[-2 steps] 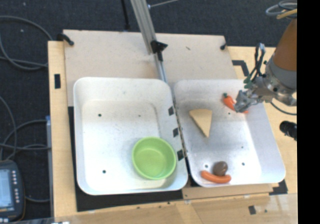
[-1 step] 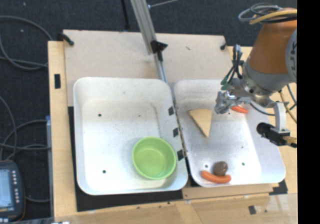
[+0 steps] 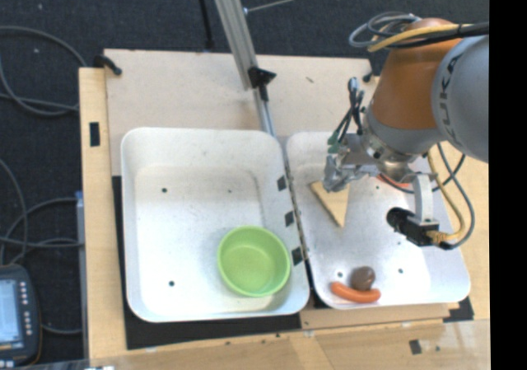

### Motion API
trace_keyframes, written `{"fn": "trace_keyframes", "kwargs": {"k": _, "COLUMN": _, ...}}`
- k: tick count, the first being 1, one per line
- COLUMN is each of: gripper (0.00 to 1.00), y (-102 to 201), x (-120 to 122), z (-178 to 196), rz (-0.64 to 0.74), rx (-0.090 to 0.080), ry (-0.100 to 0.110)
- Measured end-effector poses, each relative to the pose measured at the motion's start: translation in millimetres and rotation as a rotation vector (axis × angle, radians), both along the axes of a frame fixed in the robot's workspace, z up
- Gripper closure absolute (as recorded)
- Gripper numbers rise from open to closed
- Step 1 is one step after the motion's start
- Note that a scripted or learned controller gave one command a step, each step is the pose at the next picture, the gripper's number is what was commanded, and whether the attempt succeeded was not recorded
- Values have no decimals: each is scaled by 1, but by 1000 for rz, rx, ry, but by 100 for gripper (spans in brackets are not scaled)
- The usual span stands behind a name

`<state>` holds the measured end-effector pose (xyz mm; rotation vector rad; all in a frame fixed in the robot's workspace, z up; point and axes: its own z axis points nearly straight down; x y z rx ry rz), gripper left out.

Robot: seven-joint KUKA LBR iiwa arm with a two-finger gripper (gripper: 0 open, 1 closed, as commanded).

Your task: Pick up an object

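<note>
Camera view, from the near edge of the bench: an orange carrot-like piece [image 3: 356, 293] and a brown lump [image 3: 363, 278] lie touching each other in the right bin [image 3: 445, 278], well nearer than the pincer [image 3: 334, 180]. A green bowl [image 3: 254, 259] sits in the left bin [image 3: 156, 195], nearer and off to its left. A tan wedge [image 3: 333, 203] lies directly under the pincer, seemingly touching its tip. I cannot tell whether the pincer is spread or closed. It looks like the reach-and-grasp step; next it must close on the wedge and lift.

Tan bench [image 3: 177, 92] under two white bins; slanted aluminium pole [image 3: 235, 18]; black cables [image 3: 33, 96] on dark floor
</note>
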<state>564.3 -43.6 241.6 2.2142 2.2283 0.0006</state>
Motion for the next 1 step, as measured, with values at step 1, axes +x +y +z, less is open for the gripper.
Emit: {"fn": "trace_keyframes", "kwargs": {"k": 1, "gripper": 100, "y": 49, "x": -6, "z": -8, "rz": 0, "rx": 0, "ry": 1}}
